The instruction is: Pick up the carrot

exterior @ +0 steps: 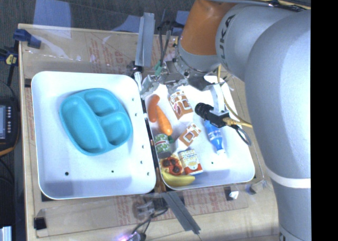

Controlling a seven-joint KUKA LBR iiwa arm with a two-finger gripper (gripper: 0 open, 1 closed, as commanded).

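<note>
We are eyeing the smooth orange plastic carrot (159, 115) lying at the right bin's (238, 170) left edge: light, stiff, slippery, best pinched mid-length. The claw's (158, 76) state we cannot tell.

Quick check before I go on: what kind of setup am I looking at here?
Likely a robotics lab pick-and-place bench: two white bins, toy food such as the carrot and banana, and a blue divided plate.
</note>
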